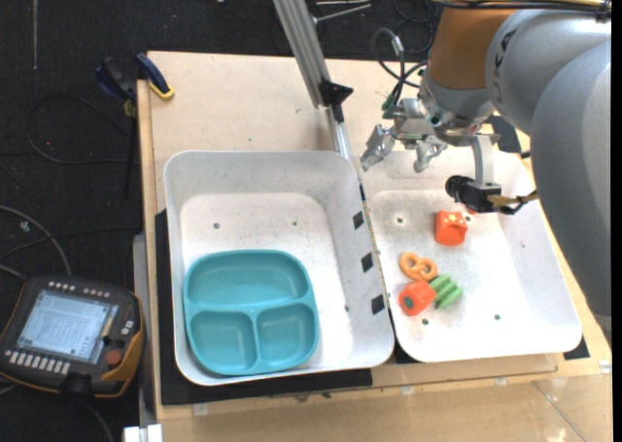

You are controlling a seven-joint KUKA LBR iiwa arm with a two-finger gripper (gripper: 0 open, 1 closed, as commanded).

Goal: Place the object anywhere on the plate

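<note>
Handheld control pendant (68,333) on dark floor at bench's front-left, teal divided plate (251,311) in left bin (194,178), orange block (450,227), pretzel (418,264) and orange-green piece (428,295) in right bin (535,285), gripper (402,151) fingers apart above bins' far edge, holding nothing.

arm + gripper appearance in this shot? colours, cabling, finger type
Bulky grey arm with a rounded orange section above the wrist, and a thin yellowish cable looping over its top. The gripper is small and silver-grey metal, with two slim pale fingers. Dark cables trail behind it.
</note>
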